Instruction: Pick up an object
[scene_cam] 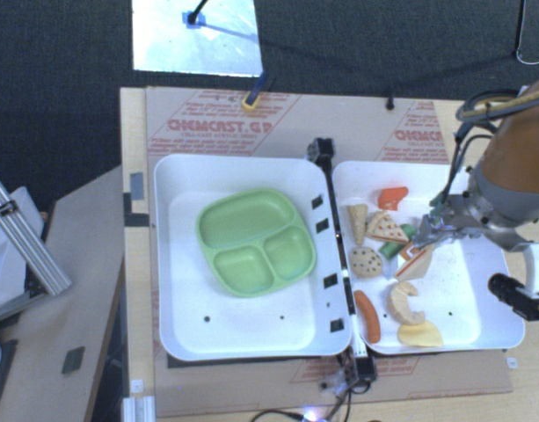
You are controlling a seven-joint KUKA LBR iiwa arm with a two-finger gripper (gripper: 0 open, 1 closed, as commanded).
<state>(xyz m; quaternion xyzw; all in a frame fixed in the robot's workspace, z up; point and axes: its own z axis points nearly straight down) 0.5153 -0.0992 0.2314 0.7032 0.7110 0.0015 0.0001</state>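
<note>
The right bin [480,323] holds several toy foods. Among them are a red-orange piece [393,198], a beige cone [358,222], a pizza slice [386,229], a green piece [392,249] and a spotted cookie [366,262]. There are also a wedge with a red edge [412,265], a sausage [368,315], a croissant [403,301] and a yellow chip [420,333]. My gripper [427,233] is low over the middle of this bin, just above the red-edged wedge and right of the pizza slice. I see nothing clearly held in it.
In the left bin [185,323] lies a green divided plate [256,242]. A black-clipped ridge [335,244] separates the two bins. The arm's grey body [515,183] covers the right bin's far right side. Bare bin floor [467,297] lies right of the croissant.
</note>
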